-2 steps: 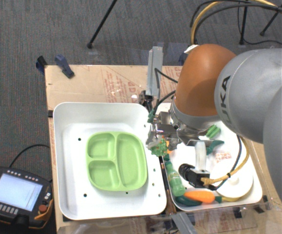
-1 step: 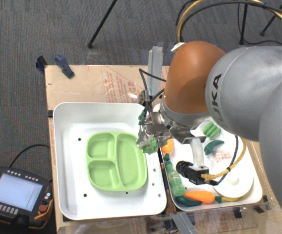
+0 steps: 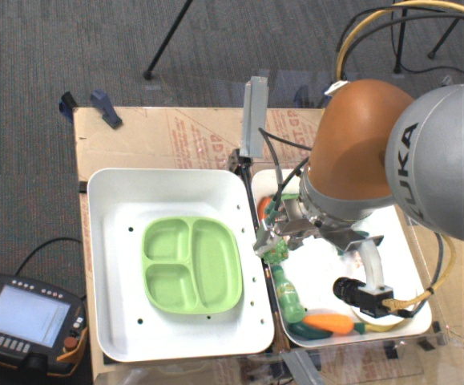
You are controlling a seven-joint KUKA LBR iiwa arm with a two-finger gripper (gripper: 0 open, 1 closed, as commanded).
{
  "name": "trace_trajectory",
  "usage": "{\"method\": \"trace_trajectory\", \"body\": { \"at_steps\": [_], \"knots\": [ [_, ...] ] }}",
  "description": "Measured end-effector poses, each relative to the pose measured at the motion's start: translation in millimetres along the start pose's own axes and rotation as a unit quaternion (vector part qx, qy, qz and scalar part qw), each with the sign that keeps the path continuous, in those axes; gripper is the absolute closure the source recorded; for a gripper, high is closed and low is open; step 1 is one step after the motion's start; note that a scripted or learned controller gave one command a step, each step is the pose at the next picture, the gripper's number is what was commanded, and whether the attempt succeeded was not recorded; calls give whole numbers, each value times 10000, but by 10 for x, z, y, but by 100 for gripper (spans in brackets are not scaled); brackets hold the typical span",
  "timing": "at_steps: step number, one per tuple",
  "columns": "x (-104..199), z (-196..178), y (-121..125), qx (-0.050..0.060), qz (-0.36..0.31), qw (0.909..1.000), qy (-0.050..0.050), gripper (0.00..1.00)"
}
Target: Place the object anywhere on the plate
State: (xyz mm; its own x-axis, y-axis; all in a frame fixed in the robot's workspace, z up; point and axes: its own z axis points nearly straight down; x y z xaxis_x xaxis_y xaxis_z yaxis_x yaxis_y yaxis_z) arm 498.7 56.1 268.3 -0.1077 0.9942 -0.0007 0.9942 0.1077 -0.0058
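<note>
An orange plastic toy carrot with a green top (image 3: 328, 323) lies along the near edge of the right shallow white bin (image 3: 321, 273). Just beside it, a green plastic bottle-shaped toy (image 3: 288, 295) lies against that bin's left wall. Across the wall, the light green three-compartment plate (image 3: 191, 265) sits bare in the middle of the left shallow white bin (image 3: 119, 215).

Farther back, the tool (image 3: 276, 239) hangs over the right bin's left wall, with a small knobbly green piece (image 3: 278, 253) directly at its tip. I cannot tell whether the tool is spread or pinching. That piece looks like the thing to be placed, and it is not yet over the plate. Beyond it, a small orange object (image 3: 264, 208) lies by the same wall toward the far corner.

The risk is a weak or absent grip. If the piece is only nudged, it could fall against the wall or onto the bottle toy. Released too early, it would land on the left bin's floor, short of the plate.
</note>
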Motion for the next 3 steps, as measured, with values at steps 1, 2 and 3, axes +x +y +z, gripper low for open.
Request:
{"method": "trace_trajectory", "body": {
  "at_steps": [1, 2, 3],
  "knots": [
    [-260, 178, -263, 6, -917, 9958, 4, 100],
    [369, 464, -112, 21, -520, 9986, 3, 100],
    [361, 454, -108, 9, -509, 9987, 1, 0]
  ]
}}
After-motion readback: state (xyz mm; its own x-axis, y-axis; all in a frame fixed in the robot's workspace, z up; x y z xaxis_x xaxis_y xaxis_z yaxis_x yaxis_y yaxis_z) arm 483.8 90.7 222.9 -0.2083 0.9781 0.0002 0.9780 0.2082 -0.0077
